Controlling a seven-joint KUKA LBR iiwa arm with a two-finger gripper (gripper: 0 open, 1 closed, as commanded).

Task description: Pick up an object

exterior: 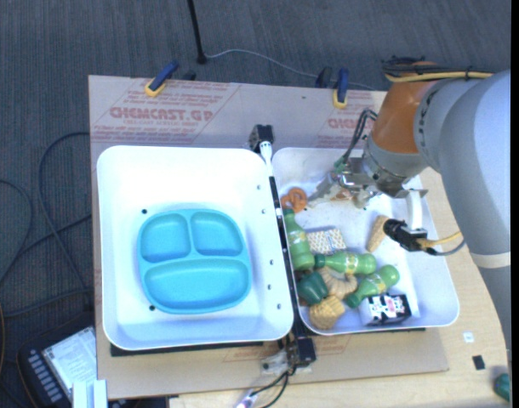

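Left white bin (123, 228): blue three-compartment plastic plate (194, 260). Right white bin (438, 300): heaped small plastic toy foods (340, 274), near side; probably light, stiff, slick, so grasp across a narrow body. Gripper (353, 181): low at far side; finger spread cannot be told.

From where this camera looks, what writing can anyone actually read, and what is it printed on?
"CHEMCAST GP" in red, on the brown board under the bins.
A second red print on the board beside the arm: partly hidden, unreadable.
Black-and-white packet in the right bin: markings too small to read.
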